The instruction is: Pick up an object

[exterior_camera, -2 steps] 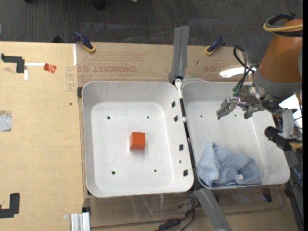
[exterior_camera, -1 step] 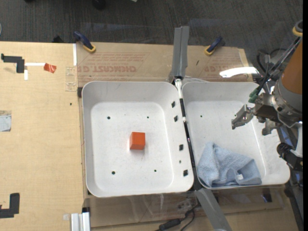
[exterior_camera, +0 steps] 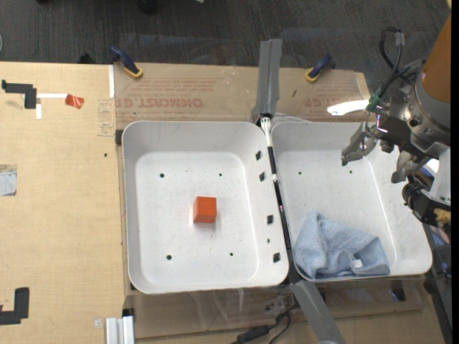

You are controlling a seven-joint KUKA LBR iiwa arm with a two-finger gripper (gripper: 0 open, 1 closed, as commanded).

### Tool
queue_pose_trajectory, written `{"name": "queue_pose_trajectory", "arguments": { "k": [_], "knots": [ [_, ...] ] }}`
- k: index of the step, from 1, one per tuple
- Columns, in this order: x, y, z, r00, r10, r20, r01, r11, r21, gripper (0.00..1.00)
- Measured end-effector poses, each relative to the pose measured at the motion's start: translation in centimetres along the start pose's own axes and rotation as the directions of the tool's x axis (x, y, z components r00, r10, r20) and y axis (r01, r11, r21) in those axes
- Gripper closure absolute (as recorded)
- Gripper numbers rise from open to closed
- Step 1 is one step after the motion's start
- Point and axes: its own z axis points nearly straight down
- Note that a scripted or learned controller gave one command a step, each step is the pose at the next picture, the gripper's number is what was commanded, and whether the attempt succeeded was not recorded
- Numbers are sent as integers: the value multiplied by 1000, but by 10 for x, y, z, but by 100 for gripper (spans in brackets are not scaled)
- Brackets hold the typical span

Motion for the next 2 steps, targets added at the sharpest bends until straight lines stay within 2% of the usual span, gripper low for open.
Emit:
{"name": "queue_pose_trajectory", "arguments": {
  "k": [1, 2],
  "knots": [
    [38, -16, -18, 987, 163, 2, -163, 987, 1, 0],
    [82, -34, -54, 889, 457, 1, -457, 889, 0, 0]
  ]
}}
